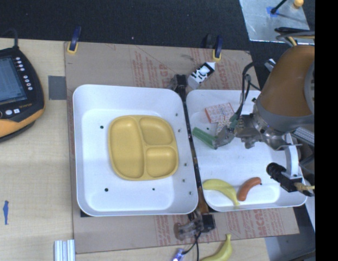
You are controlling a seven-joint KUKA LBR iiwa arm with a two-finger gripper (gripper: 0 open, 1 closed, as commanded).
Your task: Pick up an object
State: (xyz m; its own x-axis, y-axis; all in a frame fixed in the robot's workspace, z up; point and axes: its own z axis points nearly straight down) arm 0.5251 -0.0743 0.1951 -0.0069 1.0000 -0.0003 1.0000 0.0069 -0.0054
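1. Now I see the arm (283, 91) coming in from 3 o'clock, low over the right bin (256, 200).
2. Its hand (227, 135) sits near the centre of that bin, pointing toward 9 o'clock, and its tip is at the end of a green object (204, 136).
3. Whether the hand is wide or narrow I cannot tell; the wrist body covers that part, and I cannot see anything clearly held in it.
4. The green object lies flat on the bin floor, stretching from the hand toward 10 o'clock, close to the wall between the two bins.
5. A small pinkish packet (219, 112) lies just at 12 o'clock of the hand, near the green object but I cannot say if they touch.
6. At 6 o'clock in the right bin, a yellow banana (222, 188) and a red sausage (249, 188) lie side by side, their ends very close.
7. The left bin (90, 145) carries a yellow divided plate (142, 147) in its centre, with three compartments.
8. On the desk (32, 189), at 9 o'clock, a control pendant (13, 94) with a screen rests.
9. A second banana (220, 250) lies on the desk at 6 o'clock, outside the bins.
10. A black and white small item (201, 73) lies at 12 o'clock, above the gap between the bins.
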